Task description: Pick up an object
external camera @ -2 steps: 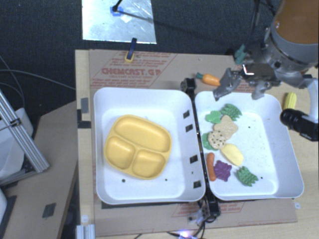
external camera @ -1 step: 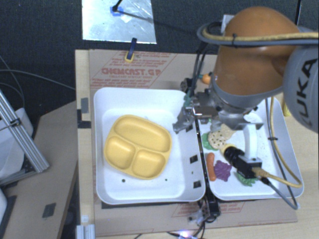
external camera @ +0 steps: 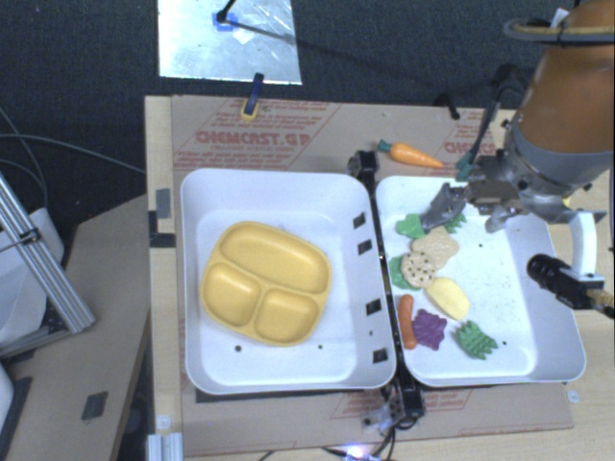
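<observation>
Toy food lies heaped in the right bin [external camera: 553, 353]: a yellow potato piece [external camera: 448, 298], a cookie [external camera: 416, 270], purple grapes [external camera: 429, 329] and green leaves [external camera: 476, 339]. The gripper [external camera: 473, 203] hangs above the bin's far end, its state impossible to tell. The potato looks light, hard and smooth, likely slippery; a pinch across its short middle seems safest.

— From my console: what's the bench [external camera: 288, 128] carrying?

— I see a brown printed cardboard sheet [external camera: 317, 133] — two white bins sit on it. The left bin [external camera: 202, 200] lies well left of the fingers; the right bin [external camera: 553, 349] sits under them.

— Anything loose?

— A toy carrot [external camera: 411, 155] on the cardboard, just up-left of the fingers.
</observation>
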### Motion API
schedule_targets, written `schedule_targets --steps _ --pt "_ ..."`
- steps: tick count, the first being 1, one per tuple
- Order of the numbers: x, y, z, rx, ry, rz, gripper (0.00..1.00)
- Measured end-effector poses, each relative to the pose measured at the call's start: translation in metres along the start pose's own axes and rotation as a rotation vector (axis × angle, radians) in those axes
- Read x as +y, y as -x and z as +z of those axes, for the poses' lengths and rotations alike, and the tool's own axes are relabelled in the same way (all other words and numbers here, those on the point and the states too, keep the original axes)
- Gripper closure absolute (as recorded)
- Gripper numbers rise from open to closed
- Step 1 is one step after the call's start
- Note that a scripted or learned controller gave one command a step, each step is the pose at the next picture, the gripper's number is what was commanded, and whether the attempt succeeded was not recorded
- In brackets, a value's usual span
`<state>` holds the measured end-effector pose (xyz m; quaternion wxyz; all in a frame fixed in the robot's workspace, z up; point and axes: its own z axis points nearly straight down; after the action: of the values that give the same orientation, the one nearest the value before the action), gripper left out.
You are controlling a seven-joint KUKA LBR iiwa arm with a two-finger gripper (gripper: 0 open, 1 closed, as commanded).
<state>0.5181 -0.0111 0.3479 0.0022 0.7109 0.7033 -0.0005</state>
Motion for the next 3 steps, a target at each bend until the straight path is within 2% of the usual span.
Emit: schedule_targets --steps 1,2,3 --pt "0.000 -0.008 -0.012 0.004 0.004 -0.015 1.00" --pt "-0.004 -0.053 0.049 0.005 -0.005 -0.018 1.00" --pt "-0.032 -0.050 -0.148 0.007 0.018 -0.017 1.00"
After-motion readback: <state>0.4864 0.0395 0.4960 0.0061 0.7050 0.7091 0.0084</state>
